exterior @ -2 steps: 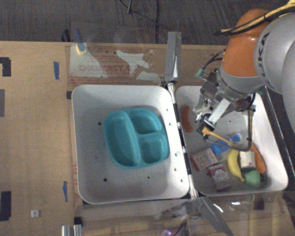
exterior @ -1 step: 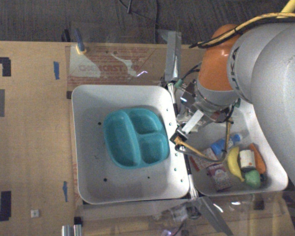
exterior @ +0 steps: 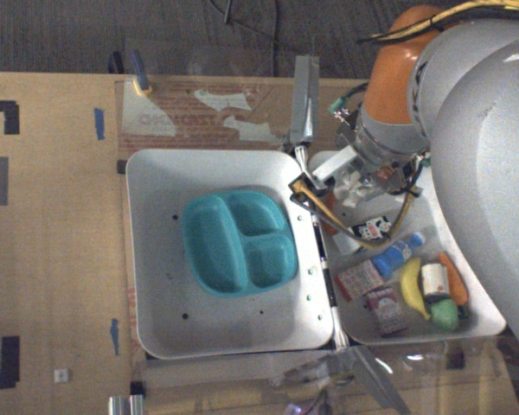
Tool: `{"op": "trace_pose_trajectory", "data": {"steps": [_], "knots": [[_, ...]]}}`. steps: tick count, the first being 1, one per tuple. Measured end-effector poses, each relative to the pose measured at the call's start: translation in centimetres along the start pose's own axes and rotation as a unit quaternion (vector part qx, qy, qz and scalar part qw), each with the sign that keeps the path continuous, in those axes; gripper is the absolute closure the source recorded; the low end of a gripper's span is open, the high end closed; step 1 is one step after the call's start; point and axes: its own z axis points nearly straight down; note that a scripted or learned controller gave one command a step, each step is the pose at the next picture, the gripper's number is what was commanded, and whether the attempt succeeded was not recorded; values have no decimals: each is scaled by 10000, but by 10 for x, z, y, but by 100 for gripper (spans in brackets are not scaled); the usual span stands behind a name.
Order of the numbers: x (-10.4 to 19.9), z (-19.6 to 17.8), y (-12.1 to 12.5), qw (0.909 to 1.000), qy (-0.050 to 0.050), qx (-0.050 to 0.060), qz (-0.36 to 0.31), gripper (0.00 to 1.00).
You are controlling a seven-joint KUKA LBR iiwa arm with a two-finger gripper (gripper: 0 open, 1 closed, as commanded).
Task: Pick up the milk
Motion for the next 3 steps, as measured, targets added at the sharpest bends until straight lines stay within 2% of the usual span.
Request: {"op": "trace_pose_trajectory", "data": {"steps": [1,2,3], "knots": [[0,-10,76,9994,-2,4,-354,100],[1,-10,75,9993,-3,5,-369,0],[1,-10,75,9993,-3,5,-369,0]]}}
